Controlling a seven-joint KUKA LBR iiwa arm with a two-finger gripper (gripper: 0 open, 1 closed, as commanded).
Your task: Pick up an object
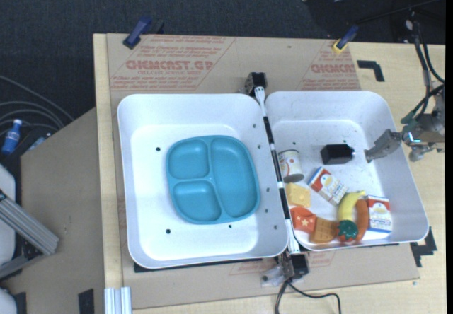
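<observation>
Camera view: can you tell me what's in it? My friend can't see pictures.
Two white bins sit side by side: the left bin holds a blue divided plate, the right bin a pile of toy food and a black block. The gripper hovers at its right edge.

2 bins (141,164): smooth, glossy white plastic. Tray (211,179), far left of gripper (386,144): matt blue plastic. Bench (212,65): brown, paper-like masking sheet, printed. Can (288,165) left of gripper: shiny metal rim.

"CHEMCAST GP" on bench sheet (170,65)
</observation>
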